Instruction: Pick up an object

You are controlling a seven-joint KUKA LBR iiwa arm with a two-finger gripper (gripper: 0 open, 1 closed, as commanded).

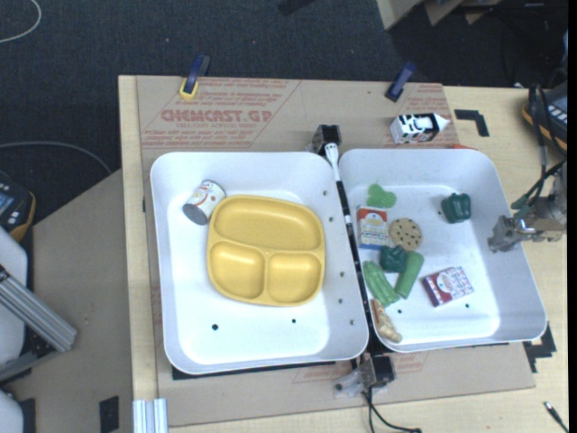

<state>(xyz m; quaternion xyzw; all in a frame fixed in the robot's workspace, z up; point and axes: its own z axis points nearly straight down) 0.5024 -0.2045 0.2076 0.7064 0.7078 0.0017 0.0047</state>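
Note:
The right bin holds several small objects. A dark green pepper-like toy lies alone toward the bin's right side. Clustered at the left are a green piece, a red and white carton, a round cookie, a dark green lump, two light green sticks, a red packet and a tan piece. In the left bin, a small can lies on its side beside a yellow divided plate.
A grey metal fitting with cables sits at the right bin's outer rim. A black and white box stands on the board behind the right bin. Blue clamps hold the board's far edge.

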